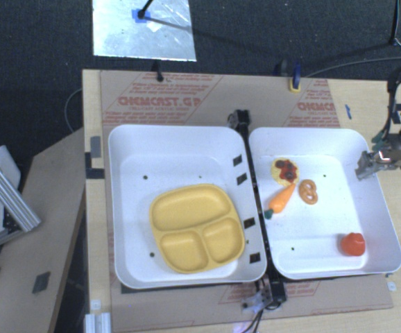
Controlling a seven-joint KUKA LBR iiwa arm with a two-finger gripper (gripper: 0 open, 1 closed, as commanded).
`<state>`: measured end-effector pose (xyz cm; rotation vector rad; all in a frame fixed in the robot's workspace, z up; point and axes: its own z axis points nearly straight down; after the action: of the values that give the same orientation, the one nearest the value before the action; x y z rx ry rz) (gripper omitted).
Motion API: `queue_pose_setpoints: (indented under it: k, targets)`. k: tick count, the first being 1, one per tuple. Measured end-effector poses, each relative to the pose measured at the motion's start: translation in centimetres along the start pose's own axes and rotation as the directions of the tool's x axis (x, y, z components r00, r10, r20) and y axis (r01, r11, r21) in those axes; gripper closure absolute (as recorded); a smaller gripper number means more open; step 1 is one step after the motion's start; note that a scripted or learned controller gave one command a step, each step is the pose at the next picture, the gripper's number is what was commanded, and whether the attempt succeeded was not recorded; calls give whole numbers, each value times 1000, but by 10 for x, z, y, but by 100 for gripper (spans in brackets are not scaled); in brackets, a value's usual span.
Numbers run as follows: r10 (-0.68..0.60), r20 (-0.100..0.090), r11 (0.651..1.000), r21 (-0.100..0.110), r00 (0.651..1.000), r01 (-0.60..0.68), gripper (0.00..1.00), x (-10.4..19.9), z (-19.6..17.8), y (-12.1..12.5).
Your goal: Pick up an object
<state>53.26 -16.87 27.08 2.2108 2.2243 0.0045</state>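
The right bin holds a toy carrot, a pretzel-shaped piece, a small yellow and red pizza-like piece and a red tomato-like object. My gripper hangs at the right bin's far right rim, well to the right of the carrot and pretzel and above the red object. Nothing shows between its fingers.
The left bin holds a yellow three-compartment tray. A black divider strip runs between the bins. Cardboard lies under both bins. A shiny metal sheet lies at the back, and an aluminium frame stands at the left.
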Motion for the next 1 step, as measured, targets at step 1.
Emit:
queue_pose_setpoints:
  k: [1]
  targets:
    - [-5,-3,1000,3,1000,5,100,54,-3,15]
